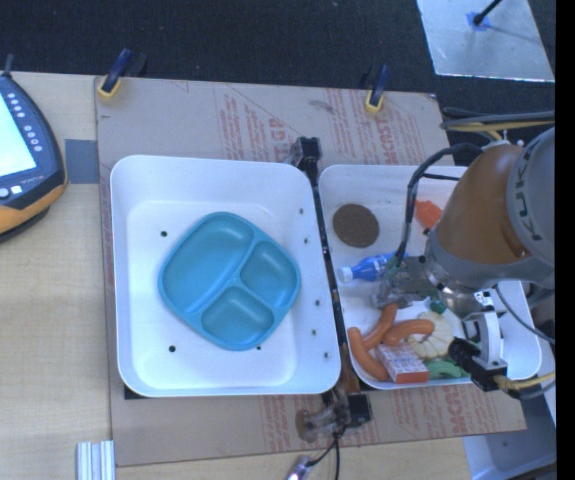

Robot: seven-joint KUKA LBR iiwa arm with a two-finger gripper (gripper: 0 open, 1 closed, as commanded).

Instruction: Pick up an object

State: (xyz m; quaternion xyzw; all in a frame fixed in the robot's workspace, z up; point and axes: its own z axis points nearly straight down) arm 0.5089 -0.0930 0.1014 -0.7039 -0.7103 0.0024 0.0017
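Observation:
The right bin [362, 180] holds a brown round disc [355, 225], a blue-and-white bottle [364, 268], orange sausages [367, 353], a red-and-white packet [404, 363], a pale knobbly item [433, 340], a green piece [447, 369] and an orange item [427, 213] at the back. My gripper [399, 294] hangs low over the middle of this bin, just right of the bottle and above the sausages. The arm's orange band [482, 208] and wrist cover the bin's right half.
The left bin [127, 268] holds a blue divided plate [230, 279]. A teach pendant [7, 163] lies on the bench at far left. Clamps [115, 73] [374, 88] hold the cardboard sheet at the back. A black bracket [308, 152] sits between the bins.

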